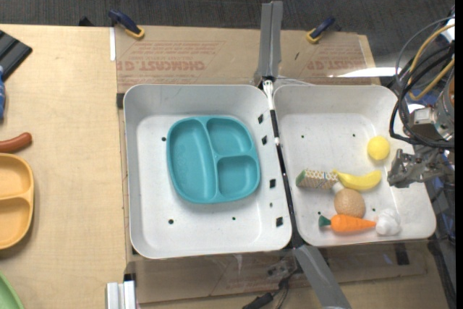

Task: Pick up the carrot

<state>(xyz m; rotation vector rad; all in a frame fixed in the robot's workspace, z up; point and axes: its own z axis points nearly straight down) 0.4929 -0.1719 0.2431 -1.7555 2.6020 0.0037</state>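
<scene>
— Carrot (348, 223) position?
— Lying near the front of the right bin (347, 123), touching the tan egg (349, 202).
— Gripper (409, 170)?
— Over that bin's right rim, apart from it; I cannot tell its opening or any hold.

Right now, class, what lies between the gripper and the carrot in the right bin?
In the camera view, bare white bin floor separates the gripper from the carrot; the banana and beige ball sit just beside that line.
</scene>
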